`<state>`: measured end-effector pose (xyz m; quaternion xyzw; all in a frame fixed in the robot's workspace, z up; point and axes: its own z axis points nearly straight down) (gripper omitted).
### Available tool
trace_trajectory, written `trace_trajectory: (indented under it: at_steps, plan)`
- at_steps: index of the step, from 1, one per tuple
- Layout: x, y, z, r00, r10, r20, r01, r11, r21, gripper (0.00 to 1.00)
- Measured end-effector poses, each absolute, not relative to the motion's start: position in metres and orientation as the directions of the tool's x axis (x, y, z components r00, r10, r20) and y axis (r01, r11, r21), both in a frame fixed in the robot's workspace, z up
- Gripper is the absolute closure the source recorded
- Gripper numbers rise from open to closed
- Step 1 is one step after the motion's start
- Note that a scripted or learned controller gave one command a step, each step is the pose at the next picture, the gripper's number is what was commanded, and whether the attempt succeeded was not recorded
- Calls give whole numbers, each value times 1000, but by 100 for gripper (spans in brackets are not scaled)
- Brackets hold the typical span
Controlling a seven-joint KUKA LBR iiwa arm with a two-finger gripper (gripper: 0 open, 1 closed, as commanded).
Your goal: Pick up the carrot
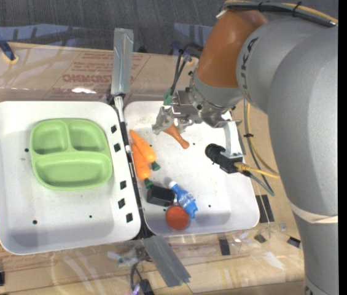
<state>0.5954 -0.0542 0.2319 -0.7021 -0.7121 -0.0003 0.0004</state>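
Fingers (172,128) clamped on tapered orange carrot (178,136), above right white bin (241,192).

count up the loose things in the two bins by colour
green: 1, the divided plate in the left bin
orange: 3, two carrots by the right bin's left wall, one carrot-like piece at the gripper
red-orange: 1, the ball
black: 1, the block
blue: 1, the small blue item
total: 7
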Motion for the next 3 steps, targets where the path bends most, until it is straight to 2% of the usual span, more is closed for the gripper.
trace_trajectory:
  at_steps: [1,2,3]
  plan:
    - [595,-55,231,-13,1000,0,1000,13,-3,0]
    - [599,-58,191,-209,978,2,978,209,-6,0]
    - [584,-108,91,-248,969,-2,969,248,-3,0]
